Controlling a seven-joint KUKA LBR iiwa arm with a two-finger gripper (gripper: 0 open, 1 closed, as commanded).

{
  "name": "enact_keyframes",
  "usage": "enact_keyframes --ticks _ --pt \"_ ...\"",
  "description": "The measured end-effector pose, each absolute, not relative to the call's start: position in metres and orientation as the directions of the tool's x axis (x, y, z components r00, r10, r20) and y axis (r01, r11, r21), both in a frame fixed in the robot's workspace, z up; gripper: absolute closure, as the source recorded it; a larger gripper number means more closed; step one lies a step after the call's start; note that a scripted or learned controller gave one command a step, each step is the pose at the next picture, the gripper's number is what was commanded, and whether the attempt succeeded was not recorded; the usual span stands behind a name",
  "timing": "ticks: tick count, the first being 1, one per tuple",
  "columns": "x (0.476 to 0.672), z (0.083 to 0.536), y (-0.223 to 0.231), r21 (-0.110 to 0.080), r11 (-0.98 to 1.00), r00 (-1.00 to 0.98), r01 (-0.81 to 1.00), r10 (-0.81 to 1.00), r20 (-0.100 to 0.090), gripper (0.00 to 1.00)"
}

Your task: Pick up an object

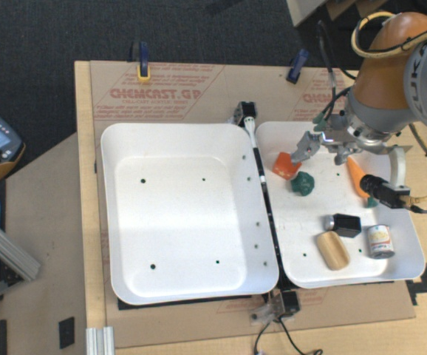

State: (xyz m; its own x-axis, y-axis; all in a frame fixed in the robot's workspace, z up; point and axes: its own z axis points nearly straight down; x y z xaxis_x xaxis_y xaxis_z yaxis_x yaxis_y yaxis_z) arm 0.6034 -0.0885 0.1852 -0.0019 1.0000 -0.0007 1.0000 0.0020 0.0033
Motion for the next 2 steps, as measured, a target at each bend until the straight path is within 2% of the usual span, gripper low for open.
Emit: enact_keyframes --ticks 2 --pt "0.643 0.144 -0.092 0.004 0.001 -0.001 1.000 1.000 -0.002 0.00"
